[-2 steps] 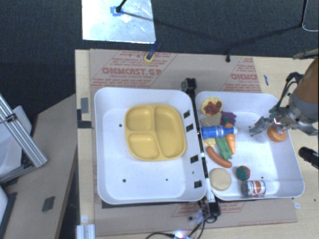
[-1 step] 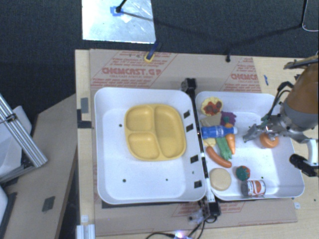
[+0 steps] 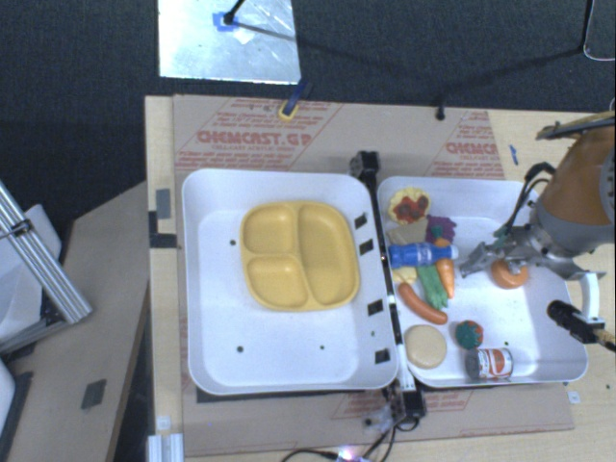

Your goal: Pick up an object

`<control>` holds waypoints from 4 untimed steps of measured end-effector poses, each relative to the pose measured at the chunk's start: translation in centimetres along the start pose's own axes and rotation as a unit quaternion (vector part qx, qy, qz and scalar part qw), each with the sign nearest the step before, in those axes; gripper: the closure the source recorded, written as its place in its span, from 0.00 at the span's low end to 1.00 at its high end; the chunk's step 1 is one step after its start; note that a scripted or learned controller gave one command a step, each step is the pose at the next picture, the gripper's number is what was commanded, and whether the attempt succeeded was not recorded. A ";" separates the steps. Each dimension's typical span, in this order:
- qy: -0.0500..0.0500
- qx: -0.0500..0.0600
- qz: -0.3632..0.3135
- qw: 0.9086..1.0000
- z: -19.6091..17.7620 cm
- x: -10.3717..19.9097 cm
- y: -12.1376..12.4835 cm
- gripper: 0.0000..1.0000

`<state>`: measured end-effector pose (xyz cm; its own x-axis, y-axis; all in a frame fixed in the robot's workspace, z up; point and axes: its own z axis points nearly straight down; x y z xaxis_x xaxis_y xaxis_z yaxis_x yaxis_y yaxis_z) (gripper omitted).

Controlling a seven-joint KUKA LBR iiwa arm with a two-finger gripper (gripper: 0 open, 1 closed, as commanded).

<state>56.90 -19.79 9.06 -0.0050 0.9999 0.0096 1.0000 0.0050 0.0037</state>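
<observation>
A yellow tray (image 3: 296, 256) lies in a white bin (image 3: 207, 287); the bottle (image 3: 420, 255) is blue.

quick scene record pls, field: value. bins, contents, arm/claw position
left bin: holds a yellow divided plate, three compartments
right bin: holds the toy food
along the divider: pizza slice, purple grapes, blue bottle, carrot, green vegetable, sausage, round bun
near front edge: small red-and-green item, can lying on its side
orange fruit: right of the carrot, under the claw
claw: low over the right bin, beside the orange fruit
grasp: not confirmed
</observation>
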 end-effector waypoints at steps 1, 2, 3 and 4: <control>-0.010 -0.008 0.001 1.000 -1.2 -0.6 0.2 1.00; -0.006 -0.001 0.001 1.000 -7.5 -0.6 -0.2 1.00; -0.006 -0.002 0.000 1.000 -13.0 -0.6 0.0 1.00; -0.004 0.002 -0.001 1.000 -13.1 5.1 -1.7 1.00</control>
<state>55.15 -14.87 22.17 -0.0079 1.0000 0.0013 1.0000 0.0079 0.0006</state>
